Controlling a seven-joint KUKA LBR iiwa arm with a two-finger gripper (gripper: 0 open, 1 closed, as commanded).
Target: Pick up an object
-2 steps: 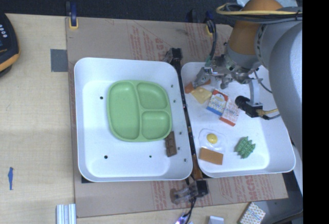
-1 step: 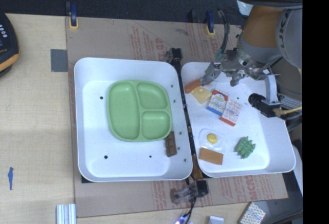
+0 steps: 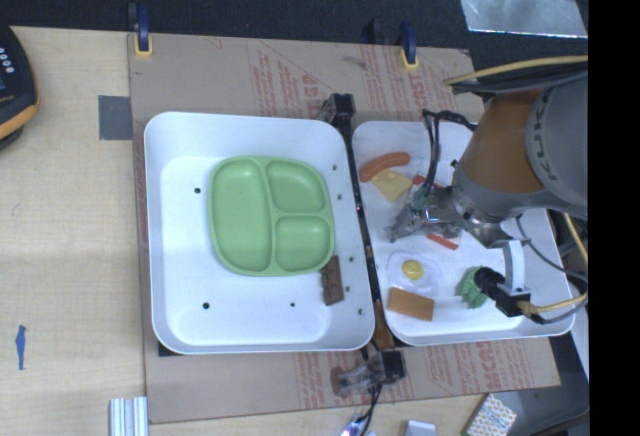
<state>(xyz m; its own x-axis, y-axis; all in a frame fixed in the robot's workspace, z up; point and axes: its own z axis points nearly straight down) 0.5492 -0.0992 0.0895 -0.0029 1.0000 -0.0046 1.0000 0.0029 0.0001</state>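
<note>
The right bin (image 3: 400,329) holds several toy foods: a red sausage (image 3: 385,164), a yellow cheese wedge (image 3: 393,185), a fried egg (image 3: 412,271), a brown toast slice (image 3: 411,304), a green broccoli piece (image 3: 470,287) and a small red strip (image 3: 442,241). My gripper (image 3: 420,219) hangs low over the middle of this bin, just below the cheese and above the egg. The arm reaches in from the right and hides the bin's right part. Whether anything sits between the fingers I cannot make out.
The left bin (image 3: 180,324) holds a green three-compartment plate (image 3: 270,214) and a small brown block (image 3: 331,279) by its right wall. Clamps (image 3: 407,42) pin the cardboard base at the back. A black-and-yellow device (image 3: 12,84) lies at the far left.
</note>
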